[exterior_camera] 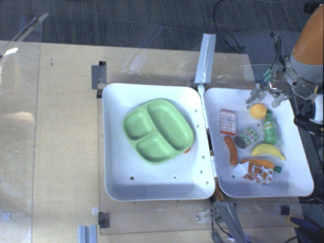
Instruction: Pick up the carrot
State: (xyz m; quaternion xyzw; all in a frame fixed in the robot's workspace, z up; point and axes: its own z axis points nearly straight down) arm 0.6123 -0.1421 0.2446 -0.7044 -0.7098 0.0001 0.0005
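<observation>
The carrot, orange with a small green end at its right, lies in the right bin toward the front, between a banana and a printed carton. My gripper hangs over the far edge of that bin, just above a round orange fruit. Its fingers are spread open with nothing between them. The carrot is well in front of the gripper, nearer the camera.
The right bin also holds a red packet, a green bottle, a small can and a reddish sausage. The left bin bears a green divided plate. A metal divider stands between the bins.
</observation>
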